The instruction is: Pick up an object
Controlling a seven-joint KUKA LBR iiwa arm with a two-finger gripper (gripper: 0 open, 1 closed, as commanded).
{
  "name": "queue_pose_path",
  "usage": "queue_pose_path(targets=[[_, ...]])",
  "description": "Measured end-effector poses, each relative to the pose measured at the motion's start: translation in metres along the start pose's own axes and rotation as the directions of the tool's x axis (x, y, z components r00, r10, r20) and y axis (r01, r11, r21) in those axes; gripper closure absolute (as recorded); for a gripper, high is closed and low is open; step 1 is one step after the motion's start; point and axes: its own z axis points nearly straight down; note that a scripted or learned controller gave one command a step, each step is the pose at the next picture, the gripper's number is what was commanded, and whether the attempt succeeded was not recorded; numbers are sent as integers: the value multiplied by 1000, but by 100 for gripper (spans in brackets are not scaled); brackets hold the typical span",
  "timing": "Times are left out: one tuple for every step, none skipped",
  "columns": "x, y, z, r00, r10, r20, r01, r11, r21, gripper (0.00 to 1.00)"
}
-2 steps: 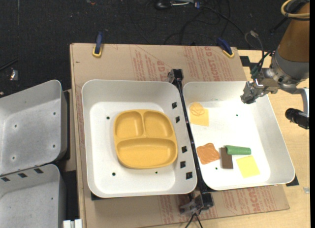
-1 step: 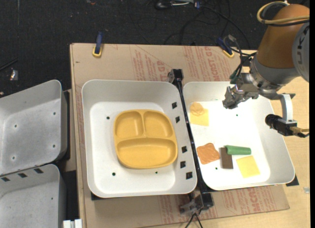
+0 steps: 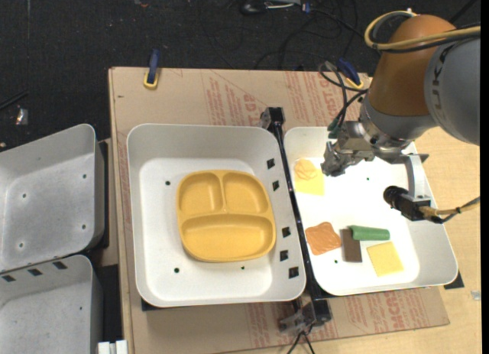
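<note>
I see the gripper (image 3: 334, 163) just right of a pale yellow wedge (image 3: 309, 177) in the right bin (image 3: 435, 257); whether it's parted I cannot tell. A glossy divided tray (image 3: 226, 215) sits left, on cardboard (image 3: 199, 92).

We can make out red printed lettering on the brown cardboard sheet (image 3: 229, 92) lying under the two white bins (image 3: 145, 215), above and below them, but it is upside down or faint and we cannot read any word with confidence. On the grey arm (image 3: 451, 92), right of the bins, part of a dark letter shows, seemingly a "K". We read nothing else.
</note>
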Motion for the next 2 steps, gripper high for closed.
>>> queue_pose_path(targets=[[53, 2, -2, 1000, -1, 0, 1, 1000, -2, 100], [109, -4, -1, 1000, -1, 0, 1, 1000, 0, 100]])
